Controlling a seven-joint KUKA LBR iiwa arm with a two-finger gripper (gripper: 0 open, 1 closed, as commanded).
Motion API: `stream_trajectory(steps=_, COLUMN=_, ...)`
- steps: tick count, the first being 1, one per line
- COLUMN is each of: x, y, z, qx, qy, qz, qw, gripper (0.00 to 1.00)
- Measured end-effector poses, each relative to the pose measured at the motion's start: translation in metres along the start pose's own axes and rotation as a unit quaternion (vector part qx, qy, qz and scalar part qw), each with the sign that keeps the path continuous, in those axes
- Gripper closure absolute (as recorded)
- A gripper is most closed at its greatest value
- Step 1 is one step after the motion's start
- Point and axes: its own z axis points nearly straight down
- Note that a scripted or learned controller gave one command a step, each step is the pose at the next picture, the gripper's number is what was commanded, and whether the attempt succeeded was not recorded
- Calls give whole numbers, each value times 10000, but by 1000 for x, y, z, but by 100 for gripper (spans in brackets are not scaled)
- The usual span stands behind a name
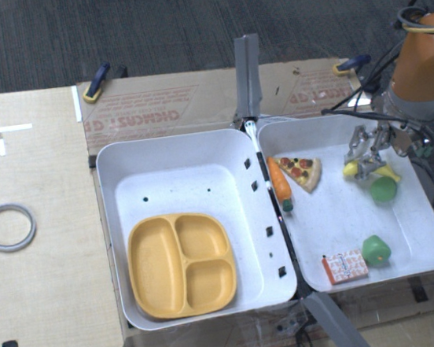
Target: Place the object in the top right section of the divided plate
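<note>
A yellow divided plate (183, 264) lies in the left bin (176, 162), toward its front left. Its top right section (200, 235) holds nothing. My gripper (365, 155) is low in the right bin (342, 223), near the back right corner. It sits directly over a yellow banana-like object (350, 168), whose ends stick out on either side of it. A green round fruit (383, 189) lies just in front of the gripper.
A carrot (281, 184) lies along the right bin's left wall, with a pizza slice (302, 171) beside it. A green pepper-like object (376, 250) and a small printed box (345, 266) lie at the front. A tape roll (7, 227) rests on the bench at left.
</note>
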Motion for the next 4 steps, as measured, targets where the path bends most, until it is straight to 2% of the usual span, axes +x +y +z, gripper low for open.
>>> stream_trajectory(steps=1, x=-15, y=0, z=-12, qx=-5, qy=-17, qz=-1665, qw=9860, gripper=100)
stream_trajectory(steps=2, x=-16, y=3, z=-13, qx=-32, qy=-19, qz=-3208, qw=9472, gripper=100)
stream_trajectory(steps=3, x=-16, y=2, z=-21, qx=-23, qy=-22, qz=-4888, qw=8724, gripper=100)
stream_trajectory(steps=4, x=12, y=5, z=-10, qx=-34, qy=-10, qz=-5546, qw=8321, gripper=100)
